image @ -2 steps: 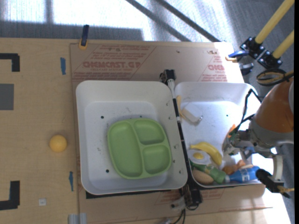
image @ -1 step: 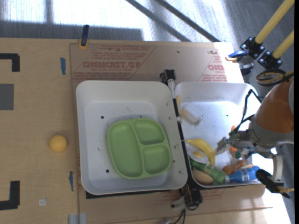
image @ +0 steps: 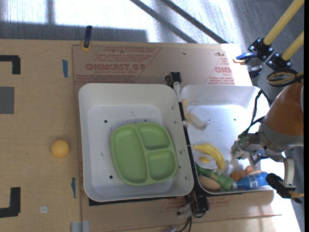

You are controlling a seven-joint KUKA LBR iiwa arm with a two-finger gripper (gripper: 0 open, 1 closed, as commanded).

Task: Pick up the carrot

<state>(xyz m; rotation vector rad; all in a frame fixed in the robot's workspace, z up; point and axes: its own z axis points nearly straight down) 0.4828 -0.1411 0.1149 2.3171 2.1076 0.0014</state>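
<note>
Carrot (image: 247, 170): lying in the right bin (image: 219, 105), near corner, among banana (image: 210, 152) and blue bottle (image: 252, 181). Gripper (image: 240, 153): hovering just above it; finger state, cannot tell. Green tray (image: 143, 152): sitting in left bin (image: 96, 129).

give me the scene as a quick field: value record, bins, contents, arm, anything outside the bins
left bin: holds a green divided plate
right bin: items crowded at its near end
right bin contents: banana, carrot, blue bottle, green item, tan item
arm: reaches in from the right, end effector low over the right bin, just above the carrot
grasp: nothing seen between the fingers
outside bins: yellow ball on the bench, left of the left bin
</note>
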